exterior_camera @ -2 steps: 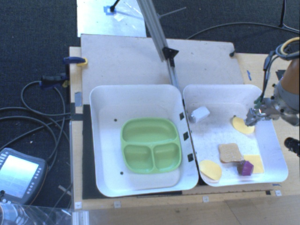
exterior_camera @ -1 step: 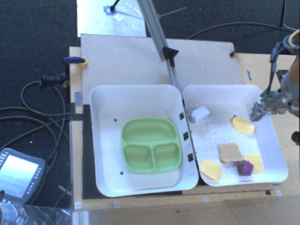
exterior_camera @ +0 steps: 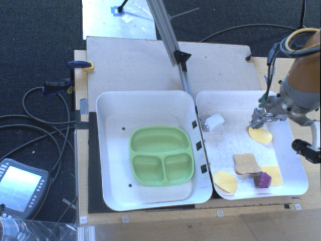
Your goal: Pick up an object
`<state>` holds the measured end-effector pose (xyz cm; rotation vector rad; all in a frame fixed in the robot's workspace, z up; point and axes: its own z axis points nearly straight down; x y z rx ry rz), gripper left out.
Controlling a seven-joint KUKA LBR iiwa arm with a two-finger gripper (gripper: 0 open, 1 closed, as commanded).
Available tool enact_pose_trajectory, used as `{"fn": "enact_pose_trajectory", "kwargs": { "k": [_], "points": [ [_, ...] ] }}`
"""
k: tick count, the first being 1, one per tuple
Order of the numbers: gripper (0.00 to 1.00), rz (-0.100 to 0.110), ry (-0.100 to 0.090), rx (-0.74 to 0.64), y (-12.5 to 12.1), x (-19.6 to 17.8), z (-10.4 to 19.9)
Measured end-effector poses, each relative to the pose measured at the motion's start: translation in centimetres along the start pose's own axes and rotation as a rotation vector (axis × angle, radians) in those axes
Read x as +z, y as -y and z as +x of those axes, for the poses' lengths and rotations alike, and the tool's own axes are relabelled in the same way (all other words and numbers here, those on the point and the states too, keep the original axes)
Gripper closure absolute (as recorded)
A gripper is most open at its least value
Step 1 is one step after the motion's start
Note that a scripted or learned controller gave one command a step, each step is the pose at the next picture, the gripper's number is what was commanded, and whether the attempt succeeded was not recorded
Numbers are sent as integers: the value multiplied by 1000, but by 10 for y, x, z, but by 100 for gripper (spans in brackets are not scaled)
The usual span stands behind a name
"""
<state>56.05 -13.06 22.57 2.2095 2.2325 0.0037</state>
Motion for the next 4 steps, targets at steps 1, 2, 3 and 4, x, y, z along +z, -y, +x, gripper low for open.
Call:
{"fn": "enact_pose_trajectory", "kwargs": {
  "k": [1,2,3,4],
  "points": [
    [100,-2,-1,-1,-14,-10,52],
    [100,-1,-1,-1,-29,-6,100],
    [100,2,-1,-1,-29,4,153],
    [100,0,-2,-2,-26,-5,208]
  ]
}}
